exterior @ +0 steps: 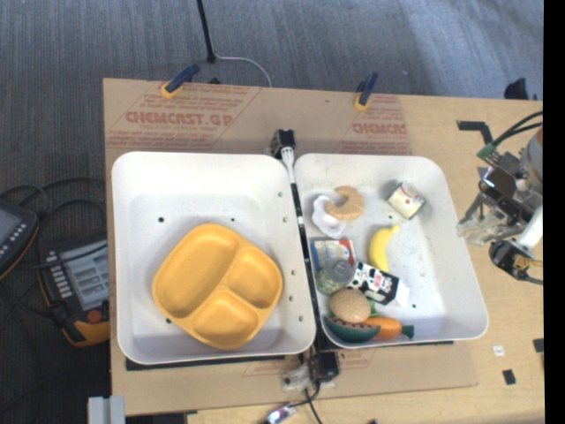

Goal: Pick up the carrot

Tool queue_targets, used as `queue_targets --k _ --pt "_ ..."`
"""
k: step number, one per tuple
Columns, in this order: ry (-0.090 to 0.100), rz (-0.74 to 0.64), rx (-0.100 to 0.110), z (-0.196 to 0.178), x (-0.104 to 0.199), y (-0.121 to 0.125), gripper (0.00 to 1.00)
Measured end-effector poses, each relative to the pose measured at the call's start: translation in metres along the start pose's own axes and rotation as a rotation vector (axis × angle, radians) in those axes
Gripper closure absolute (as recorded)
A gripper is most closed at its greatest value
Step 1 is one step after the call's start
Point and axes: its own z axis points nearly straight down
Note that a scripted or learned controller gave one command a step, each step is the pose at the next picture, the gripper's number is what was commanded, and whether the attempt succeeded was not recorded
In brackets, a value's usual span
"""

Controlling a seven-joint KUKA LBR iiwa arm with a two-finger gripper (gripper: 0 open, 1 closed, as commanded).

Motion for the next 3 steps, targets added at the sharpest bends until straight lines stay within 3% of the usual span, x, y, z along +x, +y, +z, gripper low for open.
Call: queue_targets --k 1,3 --pt "0.001 -0.330 0.001 0.066 -0.013 0.012 1.00" --pt "-0.002 -0.330 0.004 0.047 -0.013 0.012 1.00"
